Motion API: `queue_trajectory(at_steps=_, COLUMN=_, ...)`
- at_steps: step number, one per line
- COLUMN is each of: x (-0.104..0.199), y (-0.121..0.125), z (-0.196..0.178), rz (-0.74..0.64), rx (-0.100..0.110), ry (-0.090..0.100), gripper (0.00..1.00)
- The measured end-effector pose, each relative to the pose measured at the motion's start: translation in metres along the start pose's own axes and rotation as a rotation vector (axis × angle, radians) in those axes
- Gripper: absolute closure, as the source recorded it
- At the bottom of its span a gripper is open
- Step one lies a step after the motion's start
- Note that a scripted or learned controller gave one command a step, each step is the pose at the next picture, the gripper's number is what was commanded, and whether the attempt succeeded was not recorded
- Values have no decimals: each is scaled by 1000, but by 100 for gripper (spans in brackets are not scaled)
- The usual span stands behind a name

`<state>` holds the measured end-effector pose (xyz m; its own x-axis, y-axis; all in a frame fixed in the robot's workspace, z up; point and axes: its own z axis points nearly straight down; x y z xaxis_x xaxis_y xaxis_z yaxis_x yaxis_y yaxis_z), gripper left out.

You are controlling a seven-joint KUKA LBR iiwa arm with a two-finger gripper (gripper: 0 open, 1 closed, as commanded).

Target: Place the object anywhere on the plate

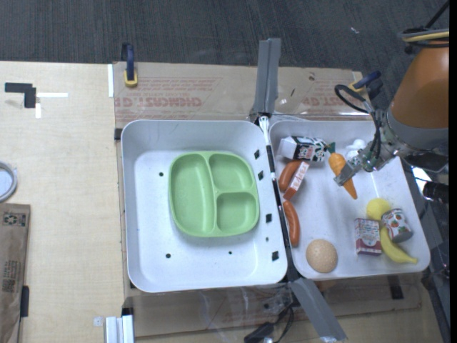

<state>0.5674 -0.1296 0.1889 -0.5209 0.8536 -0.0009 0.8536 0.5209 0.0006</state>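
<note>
End effector over rt bin, clamped on carrot, plate in lt bin

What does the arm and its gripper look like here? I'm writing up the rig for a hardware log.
The arm enters from the right: a rounded orange band above a grey wrist section. Dark cables loop beside the wrist, and a yellow-ringed part sits at the top right. The gripper is small, pale metallic and partly blurred, so finer markings cannot be made out.
</note>
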Motion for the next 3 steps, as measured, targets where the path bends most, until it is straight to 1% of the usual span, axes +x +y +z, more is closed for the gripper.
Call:
queue_trajectory(at_steps=1, x=53, y=53, z=-13, rz=-215, rx=1, ry=0, gripper=100)
queue_trajectory(at_steps=2, x=134, y=87, z=-2, rz=-189, rx=2, ry=1, gripper=100)
queue_trajectory(at_steps=3, x=134, y=87, z=-2, rz=-189, rx=2, ry=1, gripper=0)
